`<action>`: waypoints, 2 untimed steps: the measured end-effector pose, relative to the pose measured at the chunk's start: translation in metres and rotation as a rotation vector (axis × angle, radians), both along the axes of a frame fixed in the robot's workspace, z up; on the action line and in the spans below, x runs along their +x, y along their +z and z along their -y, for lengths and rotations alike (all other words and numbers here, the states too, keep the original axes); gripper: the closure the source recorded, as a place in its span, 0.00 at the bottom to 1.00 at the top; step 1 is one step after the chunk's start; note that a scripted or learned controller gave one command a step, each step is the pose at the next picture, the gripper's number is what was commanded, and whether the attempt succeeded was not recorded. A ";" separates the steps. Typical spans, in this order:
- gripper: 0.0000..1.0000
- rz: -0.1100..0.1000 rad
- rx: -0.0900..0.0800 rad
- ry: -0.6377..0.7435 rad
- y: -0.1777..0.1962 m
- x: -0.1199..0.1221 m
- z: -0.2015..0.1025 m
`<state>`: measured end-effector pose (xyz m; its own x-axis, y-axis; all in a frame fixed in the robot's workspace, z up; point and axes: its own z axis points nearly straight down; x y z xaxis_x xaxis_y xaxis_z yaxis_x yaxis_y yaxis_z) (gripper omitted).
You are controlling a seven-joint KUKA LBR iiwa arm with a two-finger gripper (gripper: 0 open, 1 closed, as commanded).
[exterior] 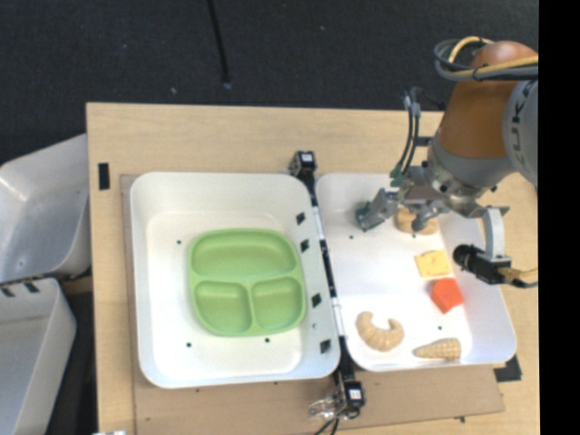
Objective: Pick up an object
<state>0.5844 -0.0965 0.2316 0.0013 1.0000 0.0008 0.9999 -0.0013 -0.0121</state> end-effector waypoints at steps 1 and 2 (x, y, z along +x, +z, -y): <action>0.00 0.013 -0.001 0.003 0.007 0.002 0.000; 0.00 0.009 -0.003 0.001 -0.051 0.010 0.006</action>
<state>0.5942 -0.1026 0.1806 0.0006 1.0000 -0.0019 1.0000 -0.0006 -0.0026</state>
